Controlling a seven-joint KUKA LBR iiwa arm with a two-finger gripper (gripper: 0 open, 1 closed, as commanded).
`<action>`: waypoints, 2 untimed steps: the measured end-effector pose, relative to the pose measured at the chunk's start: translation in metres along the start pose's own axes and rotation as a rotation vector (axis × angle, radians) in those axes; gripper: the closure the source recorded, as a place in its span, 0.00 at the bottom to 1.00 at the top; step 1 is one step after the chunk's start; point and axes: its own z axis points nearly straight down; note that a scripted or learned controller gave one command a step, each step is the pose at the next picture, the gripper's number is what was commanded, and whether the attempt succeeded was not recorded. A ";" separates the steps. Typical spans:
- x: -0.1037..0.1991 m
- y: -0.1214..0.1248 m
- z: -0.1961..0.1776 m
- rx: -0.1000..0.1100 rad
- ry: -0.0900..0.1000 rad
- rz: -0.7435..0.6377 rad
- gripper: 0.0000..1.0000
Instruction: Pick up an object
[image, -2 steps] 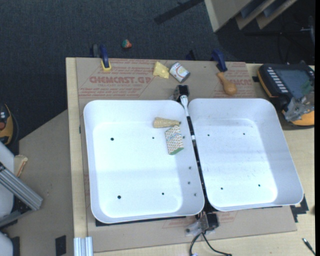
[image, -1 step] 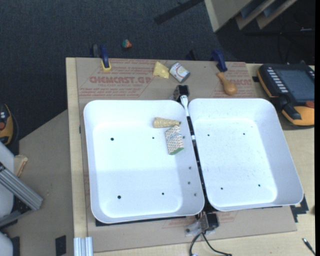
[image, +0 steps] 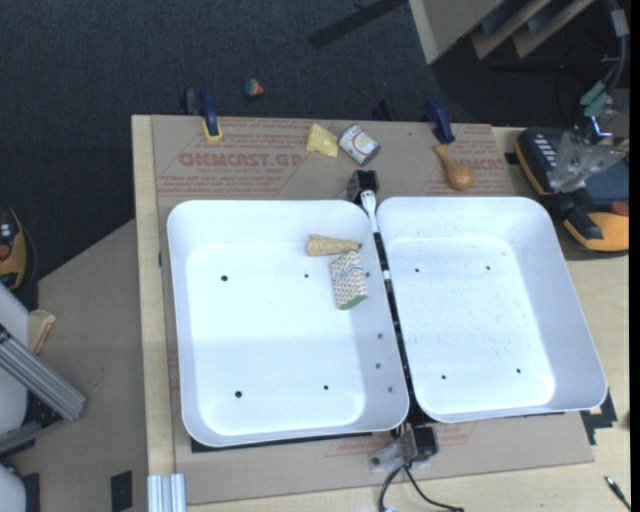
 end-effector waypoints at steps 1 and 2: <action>0.000 -0.063 0.054 -0.004 -0.004 0.013 1.00; -0.049 -0.106 0.008 -0.021 -0.012 0.017 1.00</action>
